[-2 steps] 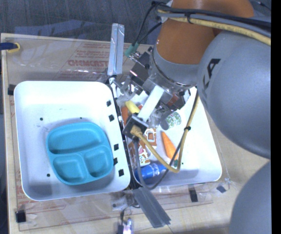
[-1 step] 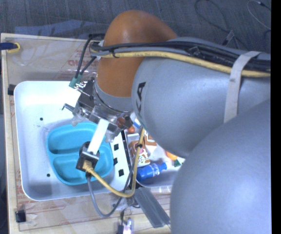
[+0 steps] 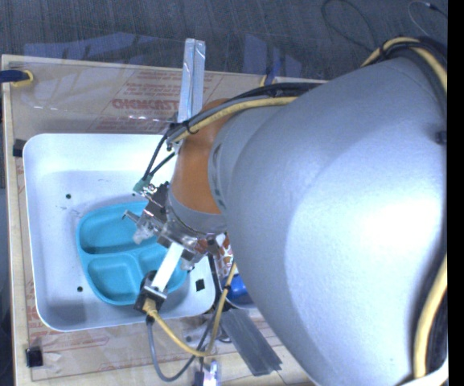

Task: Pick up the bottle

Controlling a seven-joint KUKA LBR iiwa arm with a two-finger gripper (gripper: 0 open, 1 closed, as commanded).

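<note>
My gripper hangs low in the left white bin, over the right side of a blue divided tray. The orange wrist band sits just above it, and the big grey arm hides the right bin. A small blue object with a printed label, which may be the bottle, peeks out under the arm at the wall between the bins, to the right of the gripper. Most of it is hidden. I see nothing clearly held.
A yellow cable loops over the bin's front wall. A clear upright panel and a plastic sheet stand behind the bin. A blue clamp grips the bench's back left corner. The bin's left part shows bare floor.
</note>
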